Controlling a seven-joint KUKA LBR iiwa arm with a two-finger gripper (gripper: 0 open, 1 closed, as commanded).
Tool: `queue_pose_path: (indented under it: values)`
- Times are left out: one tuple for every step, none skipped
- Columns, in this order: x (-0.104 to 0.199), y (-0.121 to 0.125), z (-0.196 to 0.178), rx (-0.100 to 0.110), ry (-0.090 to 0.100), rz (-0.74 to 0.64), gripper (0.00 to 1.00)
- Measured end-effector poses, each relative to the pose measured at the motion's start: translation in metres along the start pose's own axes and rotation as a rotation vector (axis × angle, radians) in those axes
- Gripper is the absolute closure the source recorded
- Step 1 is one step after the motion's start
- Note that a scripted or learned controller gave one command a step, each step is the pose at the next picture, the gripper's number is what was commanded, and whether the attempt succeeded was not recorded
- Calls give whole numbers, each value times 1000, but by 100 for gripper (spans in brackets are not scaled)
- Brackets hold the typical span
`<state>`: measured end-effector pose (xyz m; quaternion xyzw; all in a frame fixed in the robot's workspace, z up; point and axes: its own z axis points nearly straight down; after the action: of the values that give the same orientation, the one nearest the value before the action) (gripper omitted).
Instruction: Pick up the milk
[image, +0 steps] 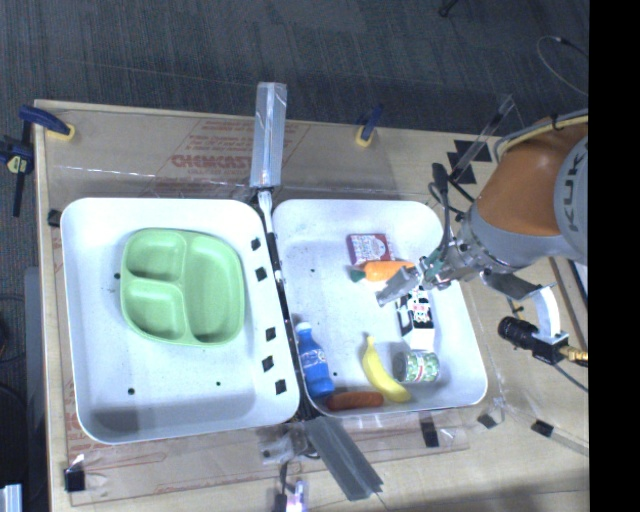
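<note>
We look down at a slant on a wooden desk (130, 150) that carries two shallow white bins side by side. The left bin (90, 390) holds a light green divided plate (185, 285) with three compartments, lying flat toward the bin's upper middle.

The right bin (320, 230) holds several small things. A dark red packet (367, 246) lies near its upper middle, and an orange carrot (380, 269) lies just below it, touching or nearly touching its lower edge. A blue bottle (314, 360) lies along the bin's left wall, its white cap pointing up the picture. A yellow banana (380, 372) curves near the lower middle, with a brown sausage (354, 400) just beside its lower end, against the bin's bottom wall. A green-labelled can (418, 366) lies on its side, touching the banana's right side.

The milk (417, 318), a small white carton with black markings, lies in the right part of this bin, just above the can and below the carrot.

The grey arm with its orange band (530, 190) reaches in from the right. Its pincer (405, 288) sits low over the bin, just above the milk's upper end and right beside the carrot's tip. We cannot tell whether the pincer is open or closed, nor whether it touches the milk.
</note>
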<state>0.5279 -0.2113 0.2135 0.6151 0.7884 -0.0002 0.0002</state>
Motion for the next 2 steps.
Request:
queue_pose_path:
  values:
    - [0,0,0,0,0,0,0]
    - [6,-20,122,2,2,-34,0]
